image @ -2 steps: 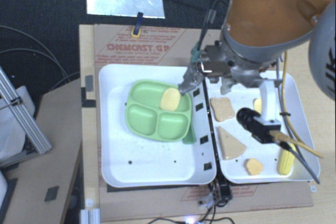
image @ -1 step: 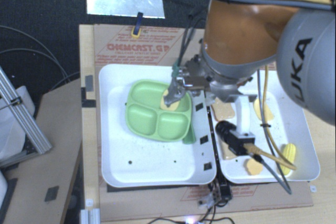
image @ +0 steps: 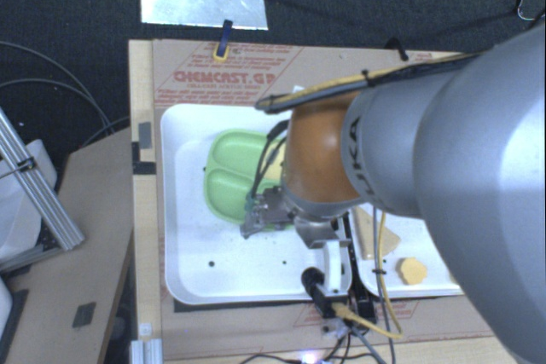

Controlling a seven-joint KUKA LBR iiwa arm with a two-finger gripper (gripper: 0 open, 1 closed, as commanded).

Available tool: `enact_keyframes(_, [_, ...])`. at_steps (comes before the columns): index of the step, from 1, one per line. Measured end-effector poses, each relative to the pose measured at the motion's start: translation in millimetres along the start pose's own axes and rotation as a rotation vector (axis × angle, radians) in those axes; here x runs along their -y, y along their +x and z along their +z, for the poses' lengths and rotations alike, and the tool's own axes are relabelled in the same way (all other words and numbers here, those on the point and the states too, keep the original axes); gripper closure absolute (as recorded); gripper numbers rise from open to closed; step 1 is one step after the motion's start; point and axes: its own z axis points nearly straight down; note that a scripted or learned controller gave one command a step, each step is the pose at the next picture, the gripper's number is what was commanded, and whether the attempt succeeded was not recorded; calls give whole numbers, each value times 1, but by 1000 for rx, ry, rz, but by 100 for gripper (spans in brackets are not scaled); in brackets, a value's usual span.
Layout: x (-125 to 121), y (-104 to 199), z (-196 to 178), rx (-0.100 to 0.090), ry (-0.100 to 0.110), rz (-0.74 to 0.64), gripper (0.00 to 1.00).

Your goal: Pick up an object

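Clearly the reach-in step: the grey arm with the orange band [image: 320,153] is down over the left shallow white plastic bin [image: 183,268], and its pincer [image: 258,219] sits at the right edge of the pale green two-lobed plastic object [image: 230,175]. Whether the pincer is open or closed on anything I cannot tell; the wrist hides it. The green object lies in the upper middle of that left bin, partly under the arm. A small yellow-orange chunk [image: 413,270] lies well to the right of the green object, in the neighbouring bin.

Judgement: grasp not confirmed. Next move calls for closing squarely across one lobe, then lifting straight up; the rounded smooth shape could slip out.

Readable writing: red print "CHEMCAST" on the brown paper-covered sheet [image: 230,68] just above the left bin; letters following it too small to read.
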Motion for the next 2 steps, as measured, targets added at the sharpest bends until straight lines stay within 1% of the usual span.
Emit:
enact_keyframes(1, [-3,-99,-26,-1,-13,8,0])
enact_keyframes(2, [-72,-73,-27,-4,-19,-5,0])
